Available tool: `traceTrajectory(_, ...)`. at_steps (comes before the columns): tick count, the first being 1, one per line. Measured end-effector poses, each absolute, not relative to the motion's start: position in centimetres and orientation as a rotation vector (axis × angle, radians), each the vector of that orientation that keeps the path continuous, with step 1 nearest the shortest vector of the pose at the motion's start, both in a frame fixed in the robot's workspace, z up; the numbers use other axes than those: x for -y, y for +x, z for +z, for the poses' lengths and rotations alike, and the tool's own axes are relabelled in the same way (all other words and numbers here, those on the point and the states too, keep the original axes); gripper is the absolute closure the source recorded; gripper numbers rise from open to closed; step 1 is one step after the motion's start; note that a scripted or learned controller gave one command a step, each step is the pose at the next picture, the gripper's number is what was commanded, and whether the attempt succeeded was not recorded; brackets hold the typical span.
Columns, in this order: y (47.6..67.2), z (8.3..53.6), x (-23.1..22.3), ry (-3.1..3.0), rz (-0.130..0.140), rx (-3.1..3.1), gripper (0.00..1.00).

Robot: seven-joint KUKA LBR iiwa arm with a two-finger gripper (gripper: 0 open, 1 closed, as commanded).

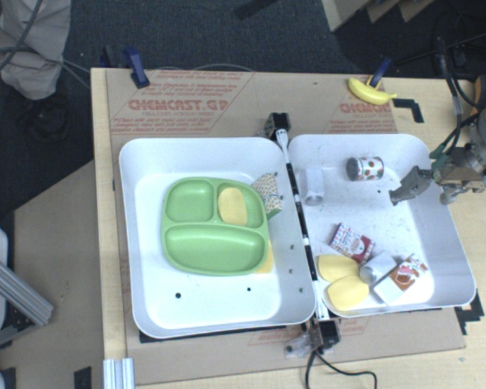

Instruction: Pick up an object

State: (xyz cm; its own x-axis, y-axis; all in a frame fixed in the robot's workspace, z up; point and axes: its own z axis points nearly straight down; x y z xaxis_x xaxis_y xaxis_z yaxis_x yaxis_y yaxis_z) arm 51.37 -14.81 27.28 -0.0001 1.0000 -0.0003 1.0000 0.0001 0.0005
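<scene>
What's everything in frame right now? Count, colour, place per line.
bins: 2, white, side by side on the bench
divided plate: 1, green, middle of left bin
yellow piece: 1, in the plate's upper right compartment
patterned item: 1, pale, at the plate's upper right edge
can: 1, white with red spots, on its side, top of right bin
white cup: 1, upper left of right bin
red packet: 1, red and white, lower middle of right bin
yellow blobs: 2, lower left of right bin
small boxes: 2, grey and red-white, lower right bin
banana: 1, yellow, on the bench above right bin
gripper: 1, dark, over right bin's right side
</scene>
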Motion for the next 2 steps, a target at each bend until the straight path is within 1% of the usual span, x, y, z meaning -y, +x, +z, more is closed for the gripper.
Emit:
traceTrajectory(1,53.1,10.3,10.2,2.223,-0.001,-2.223,0.00)
traceTrajectory(2,49.0,8.4,11.8,2.224,0.000,-2.221,0.00)
